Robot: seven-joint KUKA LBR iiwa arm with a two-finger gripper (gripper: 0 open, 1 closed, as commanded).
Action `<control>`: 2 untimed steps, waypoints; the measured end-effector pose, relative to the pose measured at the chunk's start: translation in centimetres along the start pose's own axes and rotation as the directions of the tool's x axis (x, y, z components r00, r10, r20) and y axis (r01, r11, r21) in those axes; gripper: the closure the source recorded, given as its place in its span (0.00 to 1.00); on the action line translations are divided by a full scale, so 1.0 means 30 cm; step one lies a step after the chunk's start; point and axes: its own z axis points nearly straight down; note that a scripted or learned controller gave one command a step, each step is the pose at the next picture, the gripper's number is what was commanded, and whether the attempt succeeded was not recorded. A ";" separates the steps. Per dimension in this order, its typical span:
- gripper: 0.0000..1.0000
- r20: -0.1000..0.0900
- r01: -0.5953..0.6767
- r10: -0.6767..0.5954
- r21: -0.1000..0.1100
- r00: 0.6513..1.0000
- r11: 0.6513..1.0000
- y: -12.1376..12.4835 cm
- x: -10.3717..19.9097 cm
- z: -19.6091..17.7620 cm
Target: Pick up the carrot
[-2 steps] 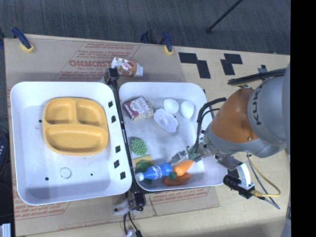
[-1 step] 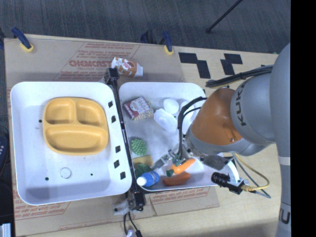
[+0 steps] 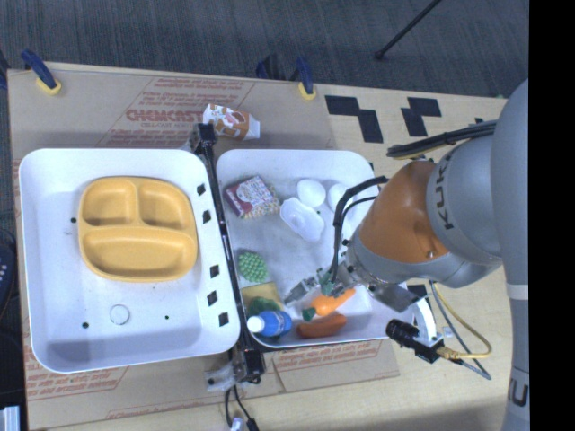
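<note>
The carrot (image 3: 329,303) is small and orange with a green top, and lies near the front edge of the right bin (image 3: 359,164). My gripper (image 3: 318,289) hangs low directly over the carrot's upper side, reaching in from the right under the orange wrist band. The wrist hides the part of the bin behind it.
A brown sausage (image 3: 321,327) lies just in front of the carrot, with a blue bottle (image 3: 269,323) to its left. A green ball (image 3: 252,265), a red packet (image 3: 252,196) and white pieces (image 3: 303,218) fill the bin's back. A yellow divided plate (image 3: 139,227) sits in the left bin.
</note>
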 end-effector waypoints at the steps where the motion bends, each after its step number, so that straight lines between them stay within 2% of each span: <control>1: 0.00 -0.002 0.366 -0.366 0.001 0.931 0.931 0.029 0.080 0.000; 2: 0.00 0.001 0.286 -0.286 0.000 0.958 0.958 -0.020 -0.058 -0.001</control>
